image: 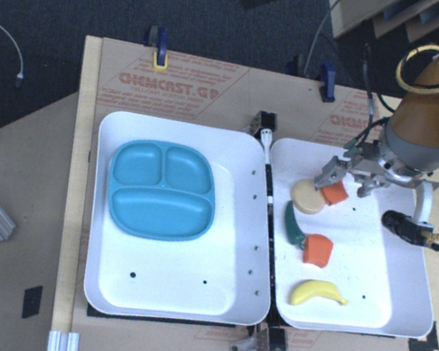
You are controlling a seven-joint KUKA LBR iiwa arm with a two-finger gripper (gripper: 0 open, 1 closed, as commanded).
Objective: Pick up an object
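**Gripper low over the far part of the right bin**

The arm (434, 90) reaches in from the right and brings the gripper (351, 174) down over the far half of the right bin (409, 286), probably because the nearest objects lie there. Just under it is an orange block (335, 193), touching a beige disc (308, 198). I cannot tell how far the fingers are open, and I cannot tell if they grip the block or only stand above it.

Nearer the middle lies a green piece (293, 224) with a second orange piece (318, 250) beside it. A banana (318, 294) lies near the front edge, well apart from the gripper.

The left bin (97, 258) carries a blue tray (163, 190), likely the place for picked things.
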